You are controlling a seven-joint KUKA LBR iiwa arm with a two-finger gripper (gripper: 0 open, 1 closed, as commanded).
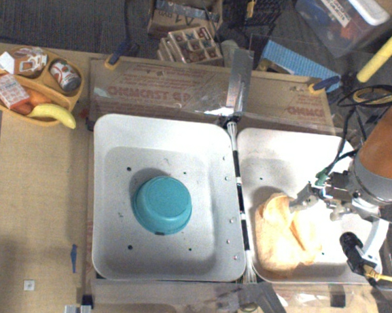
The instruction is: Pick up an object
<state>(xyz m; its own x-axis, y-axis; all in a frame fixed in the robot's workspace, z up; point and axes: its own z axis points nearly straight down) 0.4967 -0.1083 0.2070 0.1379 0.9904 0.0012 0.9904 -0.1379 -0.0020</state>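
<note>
Hovering low with the two-finger gripper (306, 196) at the soft, crumpled yellow cloth (283, 234) just beneath, seemingly lining up a pinch; finger opening impossible to tell.

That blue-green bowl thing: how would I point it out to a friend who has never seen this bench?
Find the two white bins side by side and take the left bin. The teal bowl sits upside down near its middle. It is round, hard and blue-green, unlike the soft yellowish cloth crumpled in the right bin.
</note>
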